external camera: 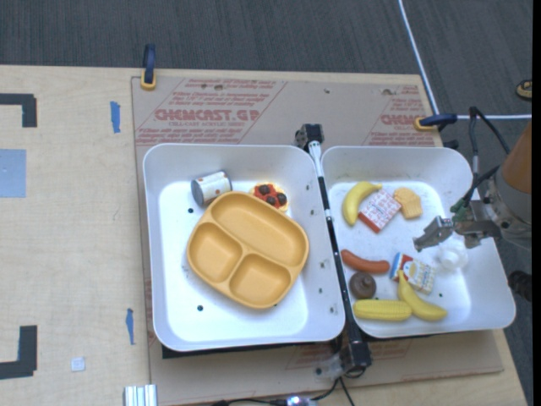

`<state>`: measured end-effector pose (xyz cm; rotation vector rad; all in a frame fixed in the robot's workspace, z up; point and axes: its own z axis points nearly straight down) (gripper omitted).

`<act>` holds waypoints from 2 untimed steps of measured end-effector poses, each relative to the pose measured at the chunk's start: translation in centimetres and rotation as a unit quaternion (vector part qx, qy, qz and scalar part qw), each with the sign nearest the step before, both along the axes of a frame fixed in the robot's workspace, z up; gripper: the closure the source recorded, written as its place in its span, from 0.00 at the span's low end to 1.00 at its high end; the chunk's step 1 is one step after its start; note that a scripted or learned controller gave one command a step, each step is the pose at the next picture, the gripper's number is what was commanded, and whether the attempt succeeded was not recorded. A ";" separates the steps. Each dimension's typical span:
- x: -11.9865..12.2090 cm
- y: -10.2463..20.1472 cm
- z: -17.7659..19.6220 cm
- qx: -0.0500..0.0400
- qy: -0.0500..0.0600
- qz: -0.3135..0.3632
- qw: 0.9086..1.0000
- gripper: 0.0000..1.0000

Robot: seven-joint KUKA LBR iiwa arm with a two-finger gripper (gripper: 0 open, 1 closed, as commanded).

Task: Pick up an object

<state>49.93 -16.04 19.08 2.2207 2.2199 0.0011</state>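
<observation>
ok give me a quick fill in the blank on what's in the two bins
1. The yellow divided plate lies in the ____ bin.
2. The plate has ____ compartments.
3. The hot dog lies in the ____ bin, just above a brown round piece.
4. The gripper hovers over the ____ bin.

Missing words: left; three; right; right

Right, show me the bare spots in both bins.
Left bin: bare floor along the front wall and left of the yellow divided plate. Right bin: a small patch at the back right, beyond the cracker. Its front is crowded with bananas.
</observation>
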 end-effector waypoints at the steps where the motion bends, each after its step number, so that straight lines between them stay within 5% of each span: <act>1: 3.5 4.7 -10.5 0.000 -0.002 0.001 1.000 0.00; 2: 7.4 6.9 -10.5 0.000 -0.001 0.001 1.000 0.00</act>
